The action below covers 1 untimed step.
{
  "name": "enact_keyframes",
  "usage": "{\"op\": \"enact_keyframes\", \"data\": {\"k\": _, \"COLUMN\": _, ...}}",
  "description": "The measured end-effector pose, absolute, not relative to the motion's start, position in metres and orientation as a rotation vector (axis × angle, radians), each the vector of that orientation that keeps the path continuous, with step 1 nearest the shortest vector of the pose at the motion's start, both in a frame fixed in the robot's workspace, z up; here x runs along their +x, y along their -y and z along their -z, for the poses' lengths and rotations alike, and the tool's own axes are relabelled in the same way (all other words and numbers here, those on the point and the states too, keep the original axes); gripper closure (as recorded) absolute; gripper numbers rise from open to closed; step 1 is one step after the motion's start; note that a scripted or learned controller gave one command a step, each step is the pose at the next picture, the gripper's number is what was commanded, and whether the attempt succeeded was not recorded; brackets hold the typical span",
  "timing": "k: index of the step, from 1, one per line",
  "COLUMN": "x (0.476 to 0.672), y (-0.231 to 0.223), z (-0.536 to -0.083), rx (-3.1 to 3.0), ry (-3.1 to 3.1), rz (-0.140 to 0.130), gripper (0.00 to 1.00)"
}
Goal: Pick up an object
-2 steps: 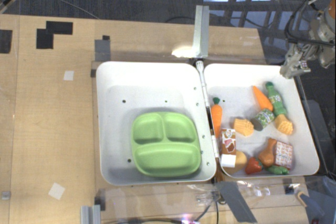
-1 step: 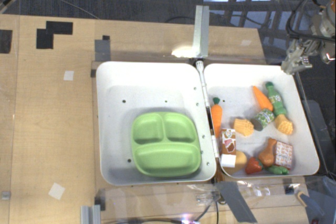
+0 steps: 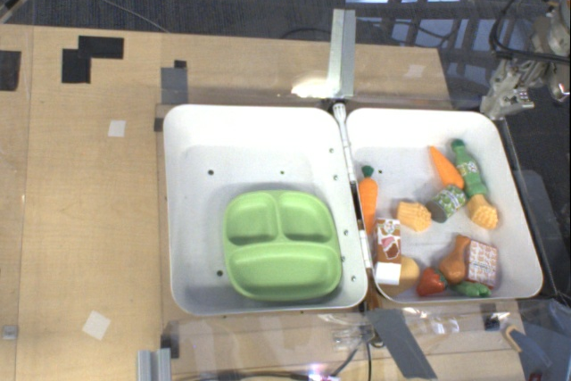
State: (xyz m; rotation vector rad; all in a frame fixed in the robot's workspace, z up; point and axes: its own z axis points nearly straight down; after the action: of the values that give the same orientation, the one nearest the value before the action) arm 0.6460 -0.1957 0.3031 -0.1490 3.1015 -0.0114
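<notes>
The right bin [image 3: 508, 158] holds several toy foods. An orange carrot [image 3: 368, 194] lies by its left wall, and another carrot [image 3: 443, 165] lies next to a green bottle [image 3: 467, 167]. Two yellow corn pieces [image 3: 412, 216] [image 3: 483, 211] flank a small grey-green can [image 3: 447, 202]. Near the front are a small carton [image 3: 388, 238], a red-and-white box [image 3: 482, 261], a red tomato [image 3: 431, 283] and a brown piece [image 3: 456, 259]. My gripper [image 3: 510, 95] hangs above the bin's far right corner, apart from every object.
The left bin [image 3: 192, 147] holds a green divided plate [image 3: 281, 244]. A metal post [image 3: 343, 53] stands behind the wall between the two bins. Wooden bench top [image 3: 80, 210] stretches to the left. Cables hang around the arm at the top right.
</notes>
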Motion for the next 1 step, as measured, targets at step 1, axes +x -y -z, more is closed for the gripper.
{"op": "enact_keyframes", "data": {"k": 1, "x": 0.6711, "y": 0.1834, "z": -0.3049, "rx": -0.256, "ry": -3.118, "rz": 0.004, "gripper": 1.0}}
